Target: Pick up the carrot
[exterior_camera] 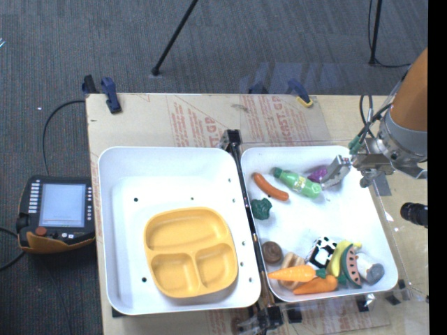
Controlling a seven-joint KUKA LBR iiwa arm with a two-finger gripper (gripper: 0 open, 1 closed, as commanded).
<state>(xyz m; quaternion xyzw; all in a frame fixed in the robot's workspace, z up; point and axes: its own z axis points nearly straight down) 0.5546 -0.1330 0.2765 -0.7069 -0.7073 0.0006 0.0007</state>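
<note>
target: tapered orange toy carrot with green top (292, 273), front edge of the right shallow white bin (388, 223) | axis: near level, just left of the watermelon slice (353, 270) | my gripper (338, 172): far side, well apart from carrot, fingers' spread — cannot tell

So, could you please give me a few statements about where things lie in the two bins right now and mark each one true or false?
1. The carrot lies at the near edge of the right bin. True.
2. The yellow tray sits in the right bin. False: it sits in the left bin.
3. The gripper is over the carrot. False: it is at the far side of the right bin, by the purple item.
4. The green bottle lies beside the sausage. True.
5. The broccoli is in the left bin. False: it is in the right bin.
</note>
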